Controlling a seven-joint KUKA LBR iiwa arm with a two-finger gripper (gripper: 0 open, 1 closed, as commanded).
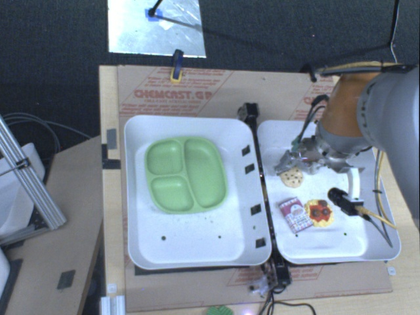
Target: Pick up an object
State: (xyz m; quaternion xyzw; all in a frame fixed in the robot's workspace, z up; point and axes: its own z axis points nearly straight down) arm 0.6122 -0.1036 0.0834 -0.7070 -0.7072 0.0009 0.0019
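The gripper [293,162] is hovering at the upper edge of the round tan chocolate-chip cookie [291,178], which is lying in the right shallow white bin [328,245]. Whether the gripper is open or closed cannot be told. No object is being lifted, so the grasp and the lift are judged not yet done.

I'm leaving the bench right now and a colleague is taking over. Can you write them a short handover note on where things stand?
Gripper: low in the right bin, at the upper edge of the cookie. This view does not show whether it is open or shut.
Things: the cookie, a red packet and a round red-and-yellow toy all lie on the right bin's floor. A green divided plate sits in the left bin.
Done: the arm has reached the cookie. Nothing looks lifted.
Left: grip one object, probably the cookie, and raise it.
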